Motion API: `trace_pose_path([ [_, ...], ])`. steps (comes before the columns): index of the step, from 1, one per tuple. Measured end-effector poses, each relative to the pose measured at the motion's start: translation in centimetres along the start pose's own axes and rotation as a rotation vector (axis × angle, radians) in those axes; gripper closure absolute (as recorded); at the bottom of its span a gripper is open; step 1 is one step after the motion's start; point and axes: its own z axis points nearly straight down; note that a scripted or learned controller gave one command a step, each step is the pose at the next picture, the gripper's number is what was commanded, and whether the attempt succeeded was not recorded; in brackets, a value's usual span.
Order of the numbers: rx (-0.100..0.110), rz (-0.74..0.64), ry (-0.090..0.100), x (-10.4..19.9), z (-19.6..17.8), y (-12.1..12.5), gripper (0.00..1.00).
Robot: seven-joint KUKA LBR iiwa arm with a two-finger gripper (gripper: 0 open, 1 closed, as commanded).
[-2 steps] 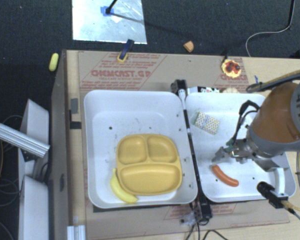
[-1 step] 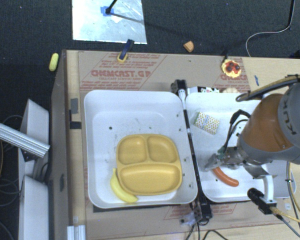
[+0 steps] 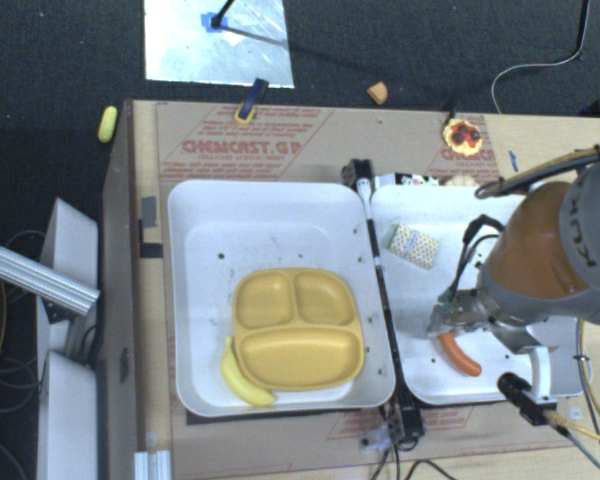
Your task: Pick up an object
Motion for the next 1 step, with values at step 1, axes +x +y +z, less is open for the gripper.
trace_pose_path([
  [1, 0.0, -0.002, -0.001, 5.75, -9.03, 6.36, 1.0],
])
